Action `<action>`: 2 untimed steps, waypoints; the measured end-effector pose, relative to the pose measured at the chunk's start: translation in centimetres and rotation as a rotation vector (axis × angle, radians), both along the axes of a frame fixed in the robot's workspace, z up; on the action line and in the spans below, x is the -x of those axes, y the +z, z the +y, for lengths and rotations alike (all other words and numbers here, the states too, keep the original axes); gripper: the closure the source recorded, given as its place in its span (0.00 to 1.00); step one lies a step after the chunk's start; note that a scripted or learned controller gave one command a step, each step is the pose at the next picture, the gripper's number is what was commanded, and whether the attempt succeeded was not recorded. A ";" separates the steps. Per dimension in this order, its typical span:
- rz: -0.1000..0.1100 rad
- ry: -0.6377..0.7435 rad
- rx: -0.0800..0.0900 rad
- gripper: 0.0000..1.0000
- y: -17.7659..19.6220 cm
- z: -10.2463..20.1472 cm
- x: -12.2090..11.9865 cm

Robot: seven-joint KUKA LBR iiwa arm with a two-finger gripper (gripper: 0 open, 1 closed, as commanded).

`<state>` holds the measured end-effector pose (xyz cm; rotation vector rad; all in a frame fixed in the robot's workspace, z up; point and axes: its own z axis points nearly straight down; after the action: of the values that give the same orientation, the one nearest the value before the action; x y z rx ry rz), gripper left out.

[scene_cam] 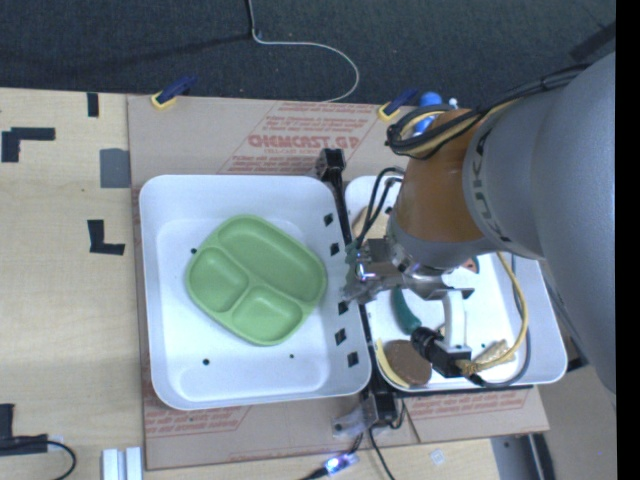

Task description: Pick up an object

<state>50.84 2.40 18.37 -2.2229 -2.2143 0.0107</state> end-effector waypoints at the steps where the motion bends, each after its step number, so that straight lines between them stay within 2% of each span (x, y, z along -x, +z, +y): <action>1: -0.002 0.006 -0.001 1.00 1.3 0.3 0.0; 2: -0.023 0.012 -0.007 1.00 18.3 4.0 2.4</action>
<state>48.45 6.35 36.63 -2.2180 -2.2352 -0.0230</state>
